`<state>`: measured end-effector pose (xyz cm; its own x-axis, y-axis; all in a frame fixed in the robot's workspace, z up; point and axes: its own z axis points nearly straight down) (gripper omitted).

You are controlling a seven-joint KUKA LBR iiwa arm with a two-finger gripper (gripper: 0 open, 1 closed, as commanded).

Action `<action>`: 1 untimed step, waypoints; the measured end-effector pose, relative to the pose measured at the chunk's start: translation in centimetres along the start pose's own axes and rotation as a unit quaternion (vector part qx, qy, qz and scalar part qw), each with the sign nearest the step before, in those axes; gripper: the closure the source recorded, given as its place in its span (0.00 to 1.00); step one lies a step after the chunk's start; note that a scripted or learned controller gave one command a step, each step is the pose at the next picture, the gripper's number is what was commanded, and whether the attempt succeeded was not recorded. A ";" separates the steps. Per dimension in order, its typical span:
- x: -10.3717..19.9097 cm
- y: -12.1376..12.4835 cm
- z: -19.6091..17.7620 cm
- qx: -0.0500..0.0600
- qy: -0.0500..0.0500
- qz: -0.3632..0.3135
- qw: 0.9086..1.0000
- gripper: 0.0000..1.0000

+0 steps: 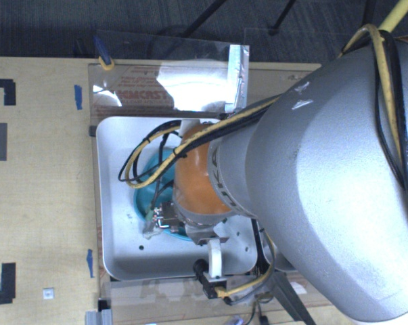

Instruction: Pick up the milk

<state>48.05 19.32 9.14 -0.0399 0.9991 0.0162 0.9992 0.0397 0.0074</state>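
Note:
My arm reaches low into the white bin [114, 249], and its grey body with the orange band [198, 181] covers most of the bin's floor. The gripper [160, 222] hangs under the wrist at the bin's middle, largely hidden by the wrist itself. A teal object [143, 199] peeks out just left of the wrist, touching or right beside the gripper's metal parts. I cannot make out a milk carton among what the arm leaves uncovered.
Black and yellow cables [139, 161] loop from the wrist over the bin's left half. A clear plastic panel [173, 80] stands behind the bin. Bare wooden bench [34, 181] with black and blue tape marks lies to the left.

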 end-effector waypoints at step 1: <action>1.8 0.5 0.0 -0.004 -0.008 -0.072 0.997 0.00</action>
<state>48.45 21.17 9.12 -0.1823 0.9833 -0.0010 0.9831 0.1822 0.0156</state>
